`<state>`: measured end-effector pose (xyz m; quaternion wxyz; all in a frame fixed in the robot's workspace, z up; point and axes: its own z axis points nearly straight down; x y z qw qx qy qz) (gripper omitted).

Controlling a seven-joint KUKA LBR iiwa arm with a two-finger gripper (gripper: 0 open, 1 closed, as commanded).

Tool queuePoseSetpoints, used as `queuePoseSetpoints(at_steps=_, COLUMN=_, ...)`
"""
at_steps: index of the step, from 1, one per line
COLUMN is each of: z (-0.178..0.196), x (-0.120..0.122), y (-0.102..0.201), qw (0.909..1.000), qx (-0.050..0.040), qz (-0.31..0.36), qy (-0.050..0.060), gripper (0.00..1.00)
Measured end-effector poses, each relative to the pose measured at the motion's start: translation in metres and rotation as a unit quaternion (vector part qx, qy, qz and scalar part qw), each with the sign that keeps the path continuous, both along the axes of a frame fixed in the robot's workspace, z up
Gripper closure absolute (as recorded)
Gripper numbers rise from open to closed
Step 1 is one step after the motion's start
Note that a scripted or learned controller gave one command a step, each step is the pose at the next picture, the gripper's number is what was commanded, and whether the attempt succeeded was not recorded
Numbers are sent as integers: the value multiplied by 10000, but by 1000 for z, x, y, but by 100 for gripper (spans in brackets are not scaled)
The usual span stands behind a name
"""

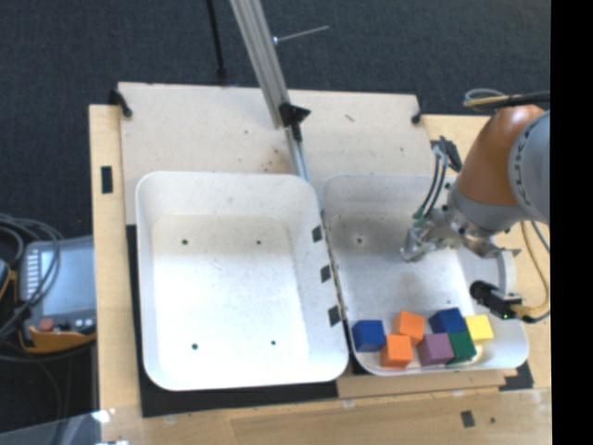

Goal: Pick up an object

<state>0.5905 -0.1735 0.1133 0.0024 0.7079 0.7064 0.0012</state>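
Observation:
Several small blocks lie bunched at the near end of the right bin [371, 202]: a blue block [369, 334], two orange blocks [410, 324] [397, 349], a purple block [435, 349], a green block [462, 346], a dark blue block [448, 321] and a yellow block [479, 328]. My gripper [414, 247] hangs over the middle of the right bin, up and away from the blocks, pointing down and left. Nothing shows between its tips.
The left bin [232, 276] sits beside the right one, with clips on the shared edge. A slanted aluminium pole [264, 54] rises from behind the bins. Cables and a black part [494, 299] hang from the arm at the right bin's rim.

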Motion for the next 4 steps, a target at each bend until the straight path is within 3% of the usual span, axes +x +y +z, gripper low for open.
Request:
queuePoseSetpoints(at_steps=2, z=122, x=3, y=-5, qw=10000, qx=-7, qz=43, qy=-17, gripper=100)
queuePoseSetpoints(at_steps=3, z=121, x=4, y=-7, qw=10000, qx=-9, qz=51, qy=14, gripper=100)
queuePoseSetpoints(at_steps=4, z=115, x=-8, y=39, qw=10000, qx=3, qz=35, qy=20, gripper=100)
